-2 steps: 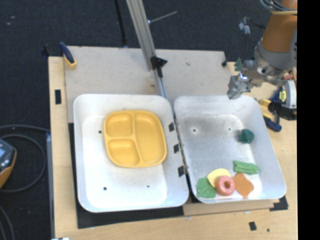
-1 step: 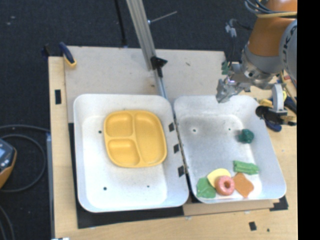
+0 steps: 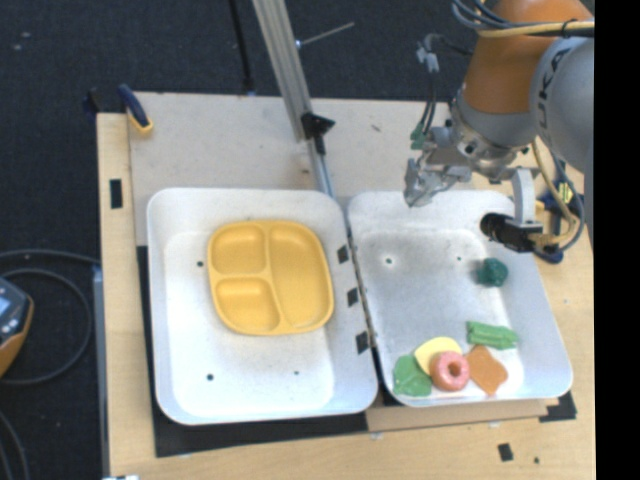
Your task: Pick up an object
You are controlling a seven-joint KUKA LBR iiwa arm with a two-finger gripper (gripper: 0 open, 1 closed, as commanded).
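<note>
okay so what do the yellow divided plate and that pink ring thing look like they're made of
The yellow three-compartment plate in the left bin looks like moulded plastic: one even colour, rounded corners, soft raised dividers, a dull sheen. The pink ring-shaped piece among the toys at the right bin's near edge looks like a toy doughnut, probably plastic or rubber: flat, saturated colour and a smooth surface. The view is too coarse to tell which.

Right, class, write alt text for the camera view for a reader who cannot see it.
A grey and orange robot arm hangs its gripper above the far edge of the right white bin, which holds a cluster of small toy foods at its near edge. The left bin holds a yellow divided plate.
</note>
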